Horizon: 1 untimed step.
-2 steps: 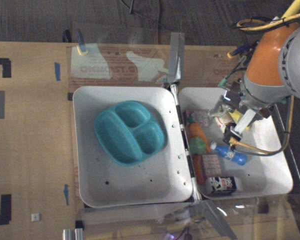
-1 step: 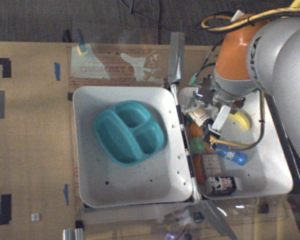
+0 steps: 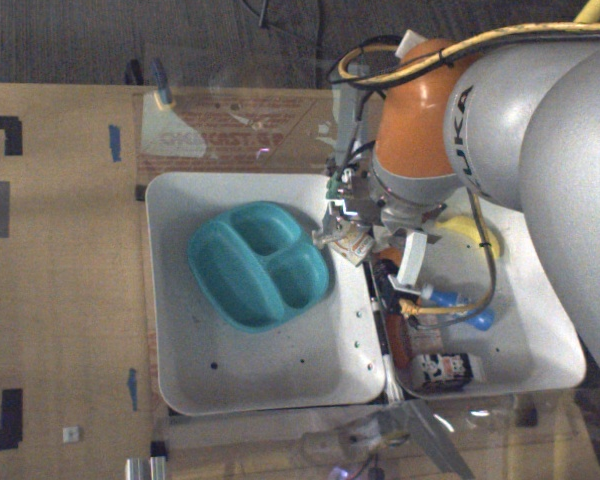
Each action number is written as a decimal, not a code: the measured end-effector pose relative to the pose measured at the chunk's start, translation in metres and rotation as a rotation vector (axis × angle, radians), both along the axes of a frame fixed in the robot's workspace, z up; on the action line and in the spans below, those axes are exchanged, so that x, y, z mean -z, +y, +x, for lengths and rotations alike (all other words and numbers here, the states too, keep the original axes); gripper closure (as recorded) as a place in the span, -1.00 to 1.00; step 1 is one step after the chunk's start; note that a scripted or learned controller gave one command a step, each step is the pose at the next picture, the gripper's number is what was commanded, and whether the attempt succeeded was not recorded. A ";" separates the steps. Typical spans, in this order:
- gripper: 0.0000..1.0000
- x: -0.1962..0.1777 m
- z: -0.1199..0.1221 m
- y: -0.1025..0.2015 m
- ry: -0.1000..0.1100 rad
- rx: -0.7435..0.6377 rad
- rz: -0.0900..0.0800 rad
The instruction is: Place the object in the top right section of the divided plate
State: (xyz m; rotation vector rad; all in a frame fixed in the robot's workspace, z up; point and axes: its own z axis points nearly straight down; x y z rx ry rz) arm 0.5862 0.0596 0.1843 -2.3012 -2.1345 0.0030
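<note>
Teal divided plate [image 3: 260,265] lay in the left bin [image 3: 180,348] as the gripper [image 3: 348,236], clenched on a small tan object [image 3: 352,245], hung beside its rim; an early release risked missing the top-right section.

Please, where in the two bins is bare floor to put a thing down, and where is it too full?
Free: the left bin floor below the teal divided plate, and the strip along its left wall. Crowded: the right bin, with the gripper, a blue-ended tool, a yellow object and a small box.
</note>
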 end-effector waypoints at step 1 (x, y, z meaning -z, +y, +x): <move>-1.00 0.000 0.000 0.000 0.000 0.000 0.000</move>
